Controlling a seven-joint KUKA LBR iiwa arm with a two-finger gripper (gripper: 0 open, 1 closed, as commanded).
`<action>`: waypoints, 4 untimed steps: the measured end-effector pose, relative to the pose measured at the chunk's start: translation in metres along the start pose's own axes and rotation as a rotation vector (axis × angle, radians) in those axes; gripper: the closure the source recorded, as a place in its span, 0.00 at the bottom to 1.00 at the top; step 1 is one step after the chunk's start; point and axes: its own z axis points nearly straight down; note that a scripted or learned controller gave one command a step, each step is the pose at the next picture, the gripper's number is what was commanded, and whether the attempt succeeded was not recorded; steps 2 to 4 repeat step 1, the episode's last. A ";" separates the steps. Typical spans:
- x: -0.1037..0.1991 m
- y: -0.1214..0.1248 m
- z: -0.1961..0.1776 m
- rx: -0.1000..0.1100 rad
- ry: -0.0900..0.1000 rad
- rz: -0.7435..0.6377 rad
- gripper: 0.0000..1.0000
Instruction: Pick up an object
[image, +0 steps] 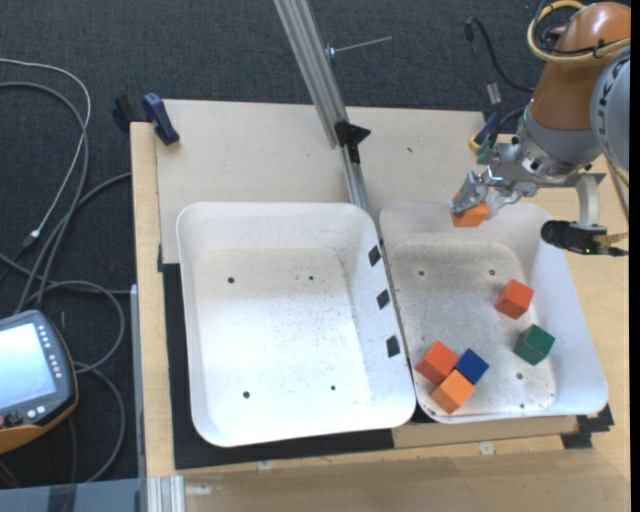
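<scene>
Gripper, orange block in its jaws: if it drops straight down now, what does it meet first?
Probably the right bin, at its far rim or bare floor just inside. The gripper with the orange block hangs over that edge; depth is unclear.

- We see bright, even light coming from above.
- The two white bins (270, 225) shine, and the left one looks a bit washed out.
- Small soft shadows sit under the blocks (515, 298).
- The dark floor (60, 150) stays dim.
- The arm (575, 70) looks a little blurry.
- The whole picture is a bit grainy, not sharp.
</scene>
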 end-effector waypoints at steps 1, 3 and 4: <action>0.087 0.015 0.003 0.008 0.002 0.000 1.00; 0.087 0.015 0.003 0.008 0.002 0.000 1.00; 0.087 0.015 0.003 0.008 0.002 0.000 1.00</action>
